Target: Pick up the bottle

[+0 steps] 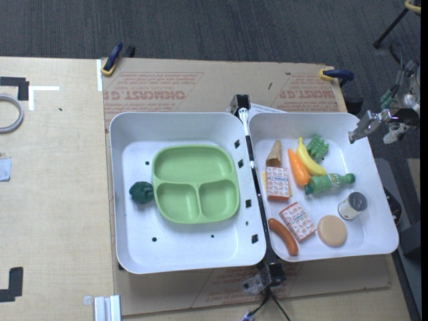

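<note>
camera view has the green bottle [329, 182] lying on its side in the right bin [381, 199], just beside the carrot [298, 167] and banana [308, 158], with a small can [352, 205] and a round cookie [332, 231] close below it. the gripper [391, 118] hangs past the bin's far right corner, well apart from the bottle; it looks blurred, so whether it is released or clenched cannot be told. the left bin [124, 199] holds a green plate [196, 183] and a broccoli [141, 192].

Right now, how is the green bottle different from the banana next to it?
The bottle is green with a white label; the banana is yellow. The bottle lies nearly crosswise in the bin; the banana runs diagonally. The bottle is straight; the banana curves. Both lie in the right bin.
</note>
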You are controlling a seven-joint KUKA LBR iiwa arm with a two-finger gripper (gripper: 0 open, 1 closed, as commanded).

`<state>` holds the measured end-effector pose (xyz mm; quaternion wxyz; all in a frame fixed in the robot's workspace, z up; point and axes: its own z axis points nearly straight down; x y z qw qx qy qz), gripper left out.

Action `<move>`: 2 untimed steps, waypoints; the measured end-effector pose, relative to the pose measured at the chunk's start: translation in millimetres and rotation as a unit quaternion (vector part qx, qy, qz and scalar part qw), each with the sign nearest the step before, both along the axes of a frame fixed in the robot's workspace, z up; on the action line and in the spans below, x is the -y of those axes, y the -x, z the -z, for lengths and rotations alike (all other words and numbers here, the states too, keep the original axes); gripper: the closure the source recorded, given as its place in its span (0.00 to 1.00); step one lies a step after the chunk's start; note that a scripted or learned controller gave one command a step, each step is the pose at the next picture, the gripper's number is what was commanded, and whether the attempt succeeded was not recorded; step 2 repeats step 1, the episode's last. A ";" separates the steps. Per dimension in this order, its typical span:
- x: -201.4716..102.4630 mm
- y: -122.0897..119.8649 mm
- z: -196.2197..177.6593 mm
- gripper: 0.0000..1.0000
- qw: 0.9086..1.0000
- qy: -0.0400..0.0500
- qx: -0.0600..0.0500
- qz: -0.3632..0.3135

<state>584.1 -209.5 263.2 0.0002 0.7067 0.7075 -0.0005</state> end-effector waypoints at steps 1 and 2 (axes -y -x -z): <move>0.2 -0.4 -9.5 1.00 1.000 0.001 0.000 -0.001; 0.2 -0.4 -9.5 1.00 1.000 0.001 0.000 -0.001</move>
